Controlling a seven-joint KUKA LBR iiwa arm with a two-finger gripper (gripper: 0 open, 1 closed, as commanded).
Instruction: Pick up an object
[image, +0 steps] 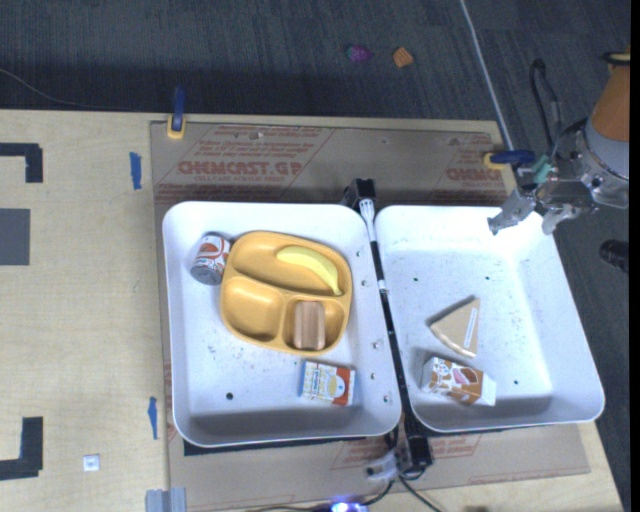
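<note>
My gripper (523, 219) hovers over the far right corner of the right bin (570, 330), open, with nothing between its fingers. Below it in that bin lie a tan sandwich wedge (458, 325) and, nearer the front, a small orange-and-white carton (457, 381). The left bin (185, 380) holds a yellow divided tray (250, 300) with a banana (310, 265) and a brown block (307, 325) in its compartments. A dented soda can (209, 258) lies left of the tray, and a small juice carton (328, 382) lies in front of it.
The two bins meet at a black clip (361, 192) and a ridge down the middle. A blue clamp (510, 158) sits on the cardboard sheet just left of the wrist. A cable (485, 70) runs up behind the right bin.
</note>
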